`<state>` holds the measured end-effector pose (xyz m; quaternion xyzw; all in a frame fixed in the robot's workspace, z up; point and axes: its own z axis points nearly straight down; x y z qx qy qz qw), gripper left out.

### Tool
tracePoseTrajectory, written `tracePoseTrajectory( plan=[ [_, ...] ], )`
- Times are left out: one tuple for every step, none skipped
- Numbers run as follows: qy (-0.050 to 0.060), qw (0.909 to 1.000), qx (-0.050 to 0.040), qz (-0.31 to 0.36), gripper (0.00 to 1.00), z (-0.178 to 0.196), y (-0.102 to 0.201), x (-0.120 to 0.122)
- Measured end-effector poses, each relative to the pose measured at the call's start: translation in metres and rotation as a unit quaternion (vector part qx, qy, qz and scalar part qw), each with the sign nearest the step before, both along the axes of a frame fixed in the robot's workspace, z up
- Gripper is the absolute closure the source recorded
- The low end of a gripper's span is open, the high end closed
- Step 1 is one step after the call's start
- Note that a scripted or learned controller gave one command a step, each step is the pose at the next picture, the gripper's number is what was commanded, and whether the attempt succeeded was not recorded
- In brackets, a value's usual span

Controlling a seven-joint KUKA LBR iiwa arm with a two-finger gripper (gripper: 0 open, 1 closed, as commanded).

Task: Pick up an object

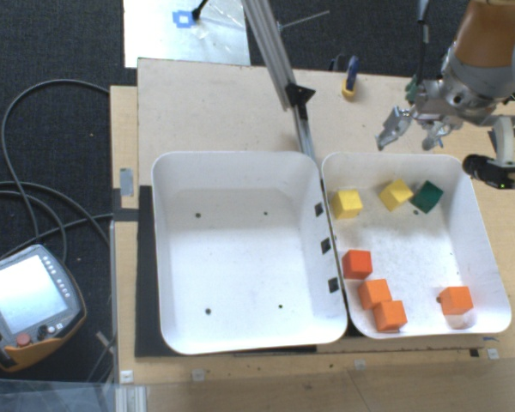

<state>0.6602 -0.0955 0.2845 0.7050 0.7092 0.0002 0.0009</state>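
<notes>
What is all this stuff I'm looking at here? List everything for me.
Bins: 2, white, side by side on the bench; left bin, right bin.
Yellow blocks: 2, far end of right bin.
Green block: 1, beside the yellow ones.
Orange blocks: 4, near half of right bin; three in a row, one in the near right corner.
Handheld screen: 1, grey, lower left on the floor.
Cables: black, left floor.
Arm: 1, grey and orange, upper right; its gripper hangs above the bench beyond the right bin, fingers apart, holding nothing.
</notes>
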Motion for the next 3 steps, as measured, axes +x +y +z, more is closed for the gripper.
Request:
tracePoseTrajectory(
  plan=[
    [0.004, 1.0, 0.0012, 0.0, 0.0, -0.075, 0.023, 0.005],
    [0.001, 1.0, -0.0002, -0.002, 0.0, -0.107, -0.002, 0.017],
    [-0.003, 1.0, -0.0008, -0.003, 0.0, -0.027, -0.021, -0.037]
  ],
)
